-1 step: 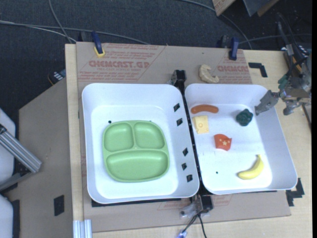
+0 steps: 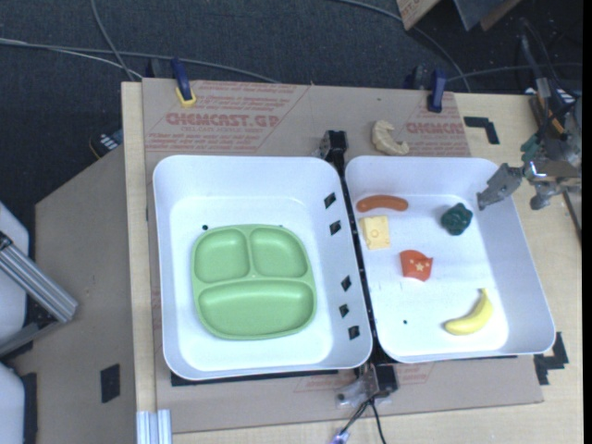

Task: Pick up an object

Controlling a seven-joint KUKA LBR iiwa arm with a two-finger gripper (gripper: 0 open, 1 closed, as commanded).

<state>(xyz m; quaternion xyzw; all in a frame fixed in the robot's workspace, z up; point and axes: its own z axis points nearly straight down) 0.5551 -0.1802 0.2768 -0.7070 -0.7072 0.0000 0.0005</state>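
White bins sit side by side on the bench; in the right bin (image 2: 518,248) lie a sausage (image 2: 382,203), cheese (image 2: 376,233), strawberry (image 2: 416,265), banana (image 2: 469,315) and a dark green piece (image 2: 456,218). We see the gripper (image 2: 495,188) at the bin's right rim, empty; open or clenched, we cannot tell. We judge this the approach; next it must descend over one object.

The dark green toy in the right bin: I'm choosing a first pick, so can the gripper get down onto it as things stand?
Probably yes. The dark green toy lies apart from the sausage and the red toy, with bare bin floor around it, and the gripper is beside it at the right bin's far corner.
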